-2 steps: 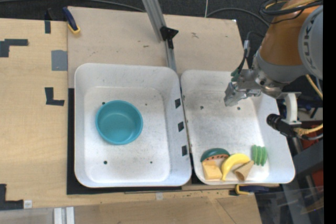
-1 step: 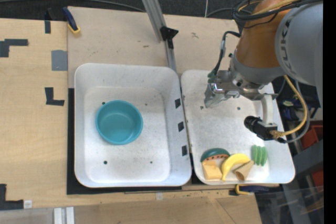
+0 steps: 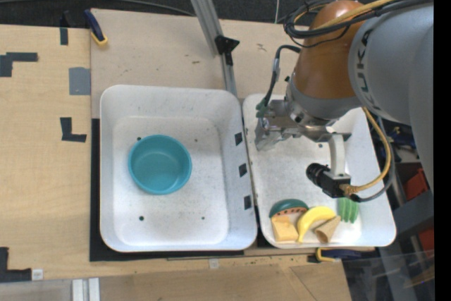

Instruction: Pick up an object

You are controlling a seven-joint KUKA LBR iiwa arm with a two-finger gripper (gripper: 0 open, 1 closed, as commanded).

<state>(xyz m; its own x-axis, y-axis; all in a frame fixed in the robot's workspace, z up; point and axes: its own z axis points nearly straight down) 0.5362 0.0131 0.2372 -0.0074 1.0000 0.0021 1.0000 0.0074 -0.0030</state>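
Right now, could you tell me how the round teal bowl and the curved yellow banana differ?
The round teal bowl sits alone in the left white bin; the curved yellow banana lies crowded among small items in the right white bin. The bowl is far larger, round and open-topped; the banana is slim and bent. Both rest untouched.

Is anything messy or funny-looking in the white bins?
Nothing looks spilled or broken. The teal bowl sits upright, alone in the left bin. The toy foods, among them a yellow banana, are huddled in the near corner of the right bin, away from the tool.
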